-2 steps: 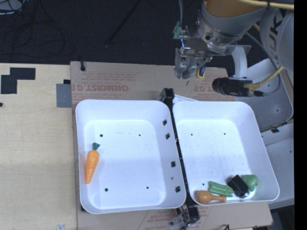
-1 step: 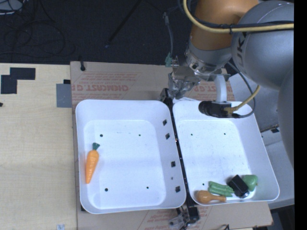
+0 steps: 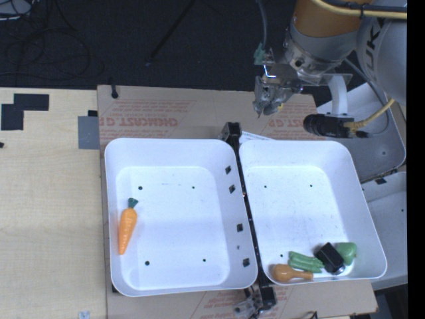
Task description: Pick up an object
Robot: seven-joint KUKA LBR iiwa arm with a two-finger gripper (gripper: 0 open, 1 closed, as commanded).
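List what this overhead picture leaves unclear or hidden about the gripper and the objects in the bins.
- Gripper: too small and blurred in the camera view to judge its fingers.
- Green toy: partly covered by the black block.
- Arm: cut off by the top edge.

Pale wood bench (image 3: 46, 211), cardboard sheet (image 3: 172, 111), dark floor w/ cables (image 3: 60, 38).
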